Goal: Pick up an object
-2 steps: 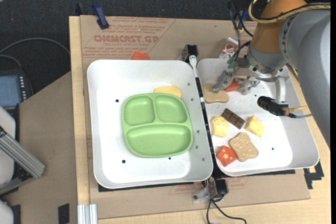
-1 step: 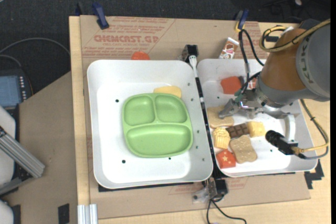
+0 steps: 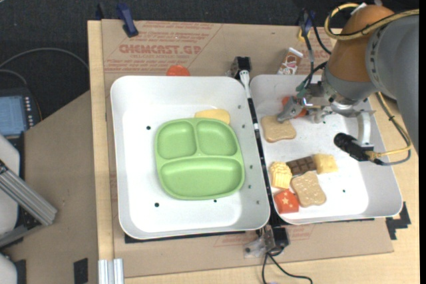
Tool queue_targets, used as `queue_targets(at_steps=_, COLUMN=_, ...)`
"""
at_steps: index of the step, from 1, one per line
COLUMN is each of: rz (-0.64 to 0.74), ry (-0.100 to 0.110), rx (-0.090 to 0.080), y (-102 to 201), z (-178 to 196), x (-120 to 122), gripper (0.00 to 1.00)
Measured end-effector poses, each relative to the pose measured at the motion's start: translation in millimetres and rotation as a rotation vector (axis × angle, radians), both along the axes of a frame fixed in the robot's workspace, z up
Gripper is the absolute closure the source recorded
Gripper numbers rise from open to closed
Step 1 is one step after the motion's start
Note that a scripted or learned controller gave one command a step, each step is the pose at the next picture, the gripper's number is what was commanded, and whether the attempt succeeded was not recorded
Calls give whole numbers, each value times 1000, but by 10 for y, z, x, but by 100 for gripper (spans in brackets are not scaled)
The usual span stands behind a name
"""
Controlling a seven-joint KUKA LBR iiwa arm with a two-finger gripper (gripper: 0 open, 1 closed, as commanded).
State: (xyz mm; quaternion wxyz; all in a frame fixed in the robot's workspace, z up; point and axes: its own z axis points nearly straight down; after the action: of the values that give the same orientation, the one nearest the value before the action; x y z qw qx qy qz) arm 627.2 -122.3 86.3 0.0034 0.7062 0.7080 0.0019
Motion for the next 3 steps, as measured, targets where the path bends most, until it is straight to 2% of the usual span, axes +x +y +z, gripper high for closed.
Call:
queue_targets(at_steps=1, rz=-13, ry=62, rx=12, y=-42, z=-50, x=304, gripper=0)
queue_targets(at_steps=2, rz=-17, ry=55, rx=-3, y=106, z=-47, x=293, gripper=0)
queue_targets(at_steps=3, rz=-17, ry=55, rx=-4, y=200, z=-46, x=294, gripper=0)
